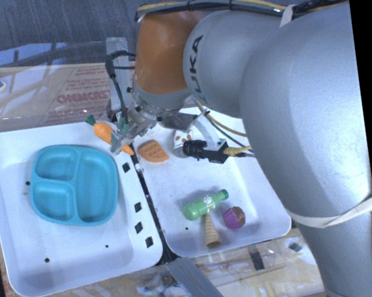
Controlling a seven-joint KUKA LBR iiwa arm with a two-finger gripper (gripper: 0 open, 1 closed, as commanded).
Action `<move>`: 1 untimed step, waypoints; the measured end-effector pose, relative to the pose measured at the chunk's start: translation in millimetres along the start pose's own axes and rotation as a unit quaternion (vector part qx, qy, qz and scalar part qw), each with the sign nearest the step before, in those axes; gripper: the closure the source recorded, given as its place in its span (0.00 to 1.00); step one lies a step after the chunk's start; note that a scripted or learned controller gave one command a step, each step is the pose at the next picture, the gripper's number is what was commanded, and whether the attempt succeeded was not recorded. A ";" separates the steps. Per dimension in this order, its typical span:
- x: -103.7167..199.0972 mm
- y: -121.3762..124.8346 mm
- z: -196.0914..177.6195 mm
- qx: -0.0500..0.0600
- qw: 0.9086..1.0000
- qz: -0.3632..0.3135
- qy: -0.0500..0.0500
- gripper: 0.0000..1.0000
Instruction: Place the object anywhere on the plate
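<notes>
The big grey arm [288, 97] sweeps in from the right, covering the right side of the bench, with its orange band [160, 53] sitting out over the far edge of the bins. Below it lie two white bins side by side: the left bin [25, 267] and the right bin [176, 179], touching along the middle divider.

In the left bin there's the blue plate [75, 183], three compartments, lying flat in the far half of the bin, and nothing on it.

Up at the far end of the divider is the gripper [119, 138], pointing down, fingers pinched in on the carrot [103, 130]. Orange shows on both sides of the fingers, and the green top points to the far left. The carrot is over the far right corner of the left bin, just beyond the plate's far right corner and apart from it. Whether it touches the bin floor, I cannot tell.

Over in the right bin, a green bottle [205, 204] lies on its side near the front, and a waffle cone [212, 230] lies just beside it, its tip pointing towards the bottle. A tan cracker [152, 151] sits at the far left of that bin, close to the gripper. Smallest of all, a purple ball [234, 217] sits just right of the cone.
</notes>
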State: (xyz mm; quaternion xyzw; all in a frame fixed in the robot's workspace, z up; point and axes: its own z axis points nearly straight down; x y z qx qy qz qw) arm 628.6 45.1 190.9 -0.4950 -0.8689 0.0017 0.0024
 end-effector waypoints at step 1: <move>-0.4 -0.2 -0.1 0.000 1.000 0.000 0.000 0.00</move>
